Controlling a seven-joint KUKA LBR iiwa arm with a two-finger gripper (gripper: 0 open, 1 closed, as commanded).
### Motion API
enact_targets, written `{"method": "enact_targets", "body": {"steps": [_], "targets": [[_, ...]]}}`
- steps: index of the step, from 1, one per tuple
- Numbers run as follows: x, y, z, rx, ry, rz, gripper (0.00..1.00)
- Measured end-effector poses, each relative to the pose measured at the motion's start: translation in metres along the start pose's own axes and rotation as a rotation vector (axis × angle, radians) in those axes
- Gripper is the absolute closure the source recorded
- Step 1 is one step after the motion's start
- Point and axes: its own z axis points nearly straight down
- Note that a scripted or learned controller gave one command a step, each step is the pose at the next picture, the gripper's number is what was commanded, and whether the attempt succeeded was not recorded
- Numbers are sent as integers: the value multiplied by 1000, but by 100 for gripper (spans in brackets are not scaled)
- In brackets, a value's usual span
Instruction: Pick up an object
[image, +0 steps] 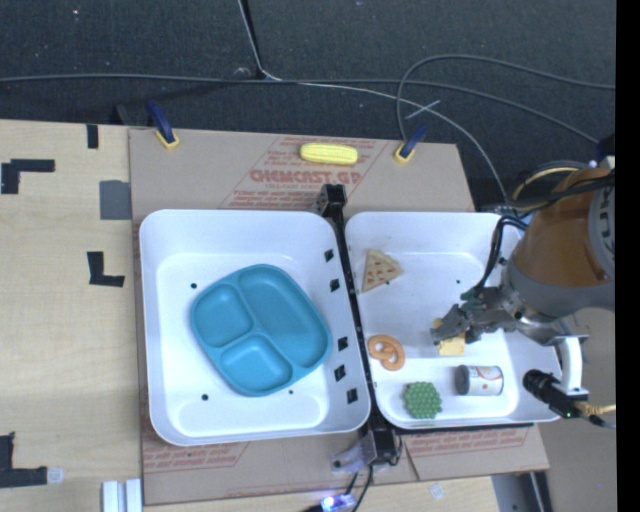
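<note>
My gripper (456, 326) is low in the right bin (430, 425), reaching in from the right. A small yellow block (453, 347) lies right under its tip, touching or nearly touching it. To the left of the gripper are a brown pretzel (386, 351) and a tan pizza slice (379, 270). A green bumpy ball (422, 399) and a small white can (480, 380) on its side lie in front of the gripper.
A blue divided plate (260, 328) lies in the left bin (160, 240). A yellow corn cob (328, 153) rests on the cardboard behind the bins. Cables cross the dark floor at the back. A black divider (345, 300) runs between the bins.
</note>
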Motion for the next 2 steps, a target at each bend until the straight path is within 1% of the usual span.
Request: {"method": "enact_targets", "body": {"steps": [1, 2], "targets": [[4, -7, -59, -1, -1, 0, 100], [4, -6, -94, 0, -1, 0, 100]]}}
